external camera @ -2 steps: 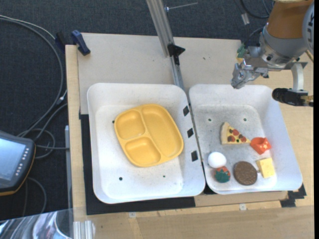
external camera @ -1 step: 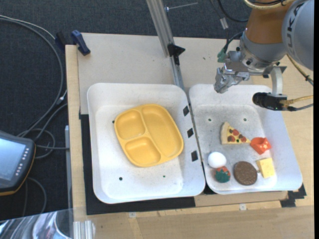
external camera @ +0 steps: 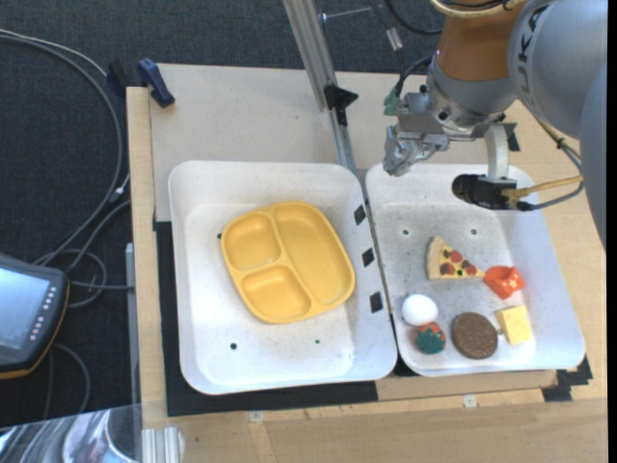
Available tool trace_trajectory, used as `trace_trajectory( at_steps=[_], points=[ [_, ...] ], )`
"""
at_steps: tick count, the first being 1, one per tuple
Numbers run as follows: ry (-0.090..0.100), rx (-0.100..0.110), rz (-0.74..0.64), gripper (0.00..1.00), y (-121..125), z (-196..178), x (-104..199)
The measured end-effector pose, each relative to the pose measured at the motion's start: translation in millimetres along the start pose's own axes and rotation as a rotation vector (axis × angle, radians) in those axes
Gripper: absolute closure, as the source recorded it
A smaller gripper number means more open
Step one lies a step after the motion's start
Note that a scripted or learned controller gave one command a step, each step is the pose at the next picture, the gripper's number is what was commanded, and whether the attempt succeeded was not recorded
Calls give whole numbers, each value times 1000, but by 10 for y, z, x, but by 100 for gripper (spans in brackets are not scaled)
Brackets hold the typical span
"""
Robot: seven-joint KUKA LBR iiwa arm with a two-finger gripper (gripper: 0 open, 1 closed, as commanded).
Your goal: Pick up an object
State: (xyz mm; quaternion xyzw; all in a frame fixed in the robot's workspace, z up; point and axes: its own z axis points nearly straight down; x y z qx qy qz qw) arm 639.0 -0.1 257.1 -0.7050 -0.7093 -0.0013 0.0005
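The gripper (external camera: 397, 162), too small for me to tell its state, hangs over the right bin's (external camera: 549, 258) far left corner, the pizza slice (external camera: 451, 261) lying nearer and rightward.

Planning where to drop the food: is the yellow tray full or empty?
Empty. The yellow tray shows three bare compartments; the pizza slice and other food lie in the right bin.

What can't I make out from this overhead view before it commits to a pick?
- Gripper: small and dim at the right white bin's far rim; open or shut unclear.
- Small red-and-green toy: too small to identify, and contact with the white egg-shaped ball unclear.
- Grey arm: cut off by the top and right edges.
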Motion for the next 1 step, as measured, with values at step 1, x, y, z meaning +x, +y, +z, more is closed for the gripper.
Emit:
trace_trajectory(
  at_steps=[1],
  points=[
    [0,5,0,100,47,192,549]
  ],
)
